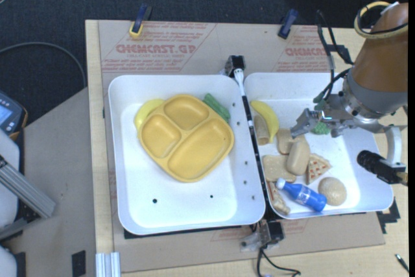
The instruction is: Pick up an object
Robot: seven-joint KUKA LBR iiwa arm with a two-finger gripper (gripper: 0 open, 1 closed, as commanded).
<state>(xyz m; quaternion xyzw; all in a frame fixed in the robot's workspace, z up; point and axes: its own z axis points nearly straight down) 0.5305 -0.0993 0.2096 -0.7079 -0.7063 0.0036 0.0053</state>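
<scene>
The claw (310, 124) is seen over the right bin (369, 204), hanging from the grey wrist below the orange band. Two metal fingers (302, 124) point left and down; whether they are spread or pressed together cannot be told from this slant. Nothing is seen pinched between them.

Landmark: the bun (298, 157), a tan oblong near the middle of the right bin.
- The claw is placed just above the bun, apart from it as far as can be judged.
- A green scrap (321, 129) is seen just behind the fingers, above and right of the bun.
- A banana (267, 119) is laid up and left of the bun, against the bin's left wall.
- A pizza slice (317, 168) is laid just right of the bun, touching or nearly so.
- A round tan piece (332, 191) is set below and right of the bun.
- A blue bottle (302, 196) is laid on its side below the bun, white cap to the left.
- A flat tan slab (275, 168) is found left of the bun.

In the left bin (130, 159), well left of the bun, a yellow tray (188, 137) with three compartments is set, and a green item (217, 107) is partly tucked at its upper right edge.
</scene>
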